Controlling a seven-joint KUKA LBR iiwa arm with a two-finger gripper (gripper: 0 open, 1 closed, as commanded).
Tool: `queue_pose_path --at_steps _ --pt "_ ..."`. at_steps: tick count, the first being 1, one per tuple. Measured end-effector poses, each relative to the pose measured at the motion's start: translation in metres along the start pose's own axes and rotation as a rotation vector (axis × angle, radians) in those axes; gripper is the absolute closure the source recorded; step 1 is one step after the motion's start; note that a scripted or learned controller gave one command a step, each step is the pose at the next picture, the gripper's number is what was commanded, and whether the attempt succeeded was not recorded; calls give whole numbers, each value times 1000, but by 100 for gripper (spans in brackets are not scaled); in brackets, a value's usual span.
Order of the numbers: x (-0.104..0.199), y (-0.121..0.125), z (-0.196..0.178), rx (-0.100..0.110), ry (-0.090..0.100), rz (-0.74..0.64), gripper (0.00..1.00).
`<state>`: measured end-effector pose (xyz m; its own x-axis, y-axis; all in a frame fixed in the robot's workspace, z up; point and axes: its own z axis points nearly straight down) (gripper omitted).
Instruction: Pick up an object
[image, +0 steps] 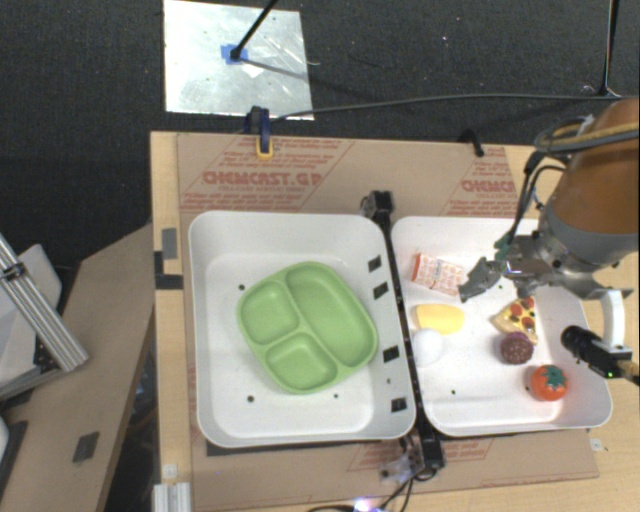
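A pizza slice, yellow with red spots, is seen lying flat in the right bin, near a dark red ball. The pincer is held low over the bin, just beside the slice; whether its fingers are apart cannot be told.

We see a cardboard sheet printed with red lettering covering the bench, with dark black carpet-like flooring behind it. A shiny foil square lies on that floor (blue tape on it). An aluminium extrusion angles in at left, above a brown side table.
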<state>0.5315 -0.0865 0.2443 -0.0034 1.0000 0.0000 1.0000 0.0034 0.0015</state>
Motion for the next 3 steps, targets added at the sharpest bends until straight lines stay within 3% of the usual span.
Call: queue_pose_path --at_steps 1,2,3 --pt "-1 -2 63 6 1 2 0" --pt "-4 -4 121 -6 -1 5 0" --pt "-3 -4 140 0 0 3 0"
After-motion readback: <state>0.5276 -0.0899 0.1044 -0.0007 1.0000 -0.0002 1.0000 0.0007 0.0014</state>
